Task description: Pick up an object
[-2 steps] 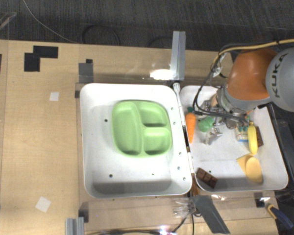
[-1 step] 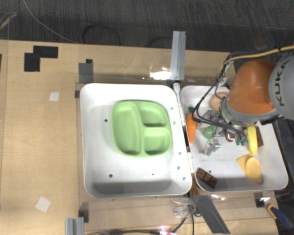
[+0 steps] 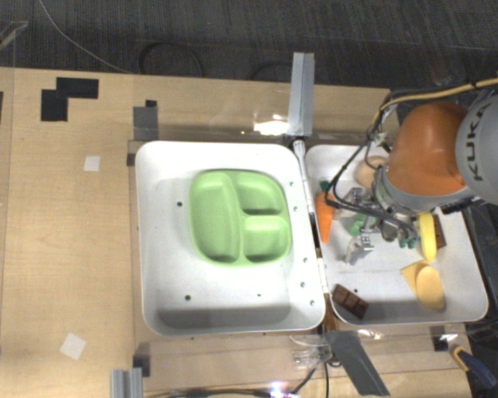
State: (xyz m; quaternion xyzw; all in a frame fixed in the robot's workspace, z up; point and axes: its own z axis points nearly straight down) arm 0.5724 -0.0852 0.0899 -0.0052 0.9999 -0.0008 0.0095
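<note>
One brown chocolate bar (image 3: 349, 301) lies nearest in the right bin (image 3: 473, 305), beside one yellow wedge (image 3: 424, 283), one banana (image 3: 428, 235), one carrot (image 3: 324, 216); left bin (image 3: 158, 305) holds one green tray (image 3: 236, 215).

bright even overhead light, glare on the bench (image 3: 270, 126), slightly soft focus.
</note>
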